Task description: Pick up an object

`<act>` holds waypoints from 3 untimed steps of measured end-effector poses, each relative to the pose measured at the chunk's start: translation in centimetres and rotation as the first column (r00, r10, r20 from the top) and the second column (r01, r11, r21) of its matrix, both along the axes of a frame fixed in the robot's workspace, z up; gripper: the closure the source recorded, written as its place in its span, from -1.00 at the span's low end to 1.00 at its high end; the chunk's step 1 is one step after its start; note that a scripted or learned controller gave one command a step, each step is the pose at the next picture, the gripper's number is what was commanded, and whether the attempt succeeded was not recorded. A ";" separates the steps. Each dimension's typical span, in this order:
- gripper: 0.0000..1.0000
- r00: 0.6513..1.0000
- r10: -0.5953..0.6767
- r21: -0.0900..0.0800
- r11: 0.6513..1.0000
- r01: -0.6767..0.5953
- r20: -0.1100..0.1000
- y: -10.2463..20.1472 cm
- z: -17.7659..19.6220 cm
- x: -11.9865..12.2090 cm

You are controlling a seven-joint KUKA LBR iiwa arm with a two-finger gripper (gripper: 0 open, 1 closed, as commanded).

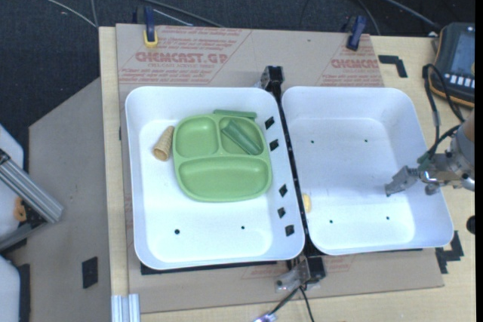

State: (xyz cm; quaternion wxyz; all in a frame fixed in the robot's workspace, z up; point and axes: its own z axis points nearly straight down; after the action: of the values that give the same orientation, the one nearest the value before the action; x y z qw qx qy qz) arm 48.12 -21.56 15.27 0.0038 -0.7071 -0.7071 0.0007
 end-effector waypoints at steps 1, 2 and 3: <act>-1.00 1.000 0.001 -0.001 1.000 -0.001 0.002 0.3 -5.3 1.0; -1.00 1.000 0.000 -0.001 1.000 0.000 0.003 0.4 -6.9 1.0; 1.00 1.000 0.000 -0.002 1.000 0.000 0.006 0.4 -5.7 1.0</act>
State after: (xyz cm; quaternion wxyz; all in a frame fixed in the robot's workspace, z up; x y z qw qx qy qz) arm 49.17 -21.18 9.58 0.0009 -0.7070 -0.7072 -0.0007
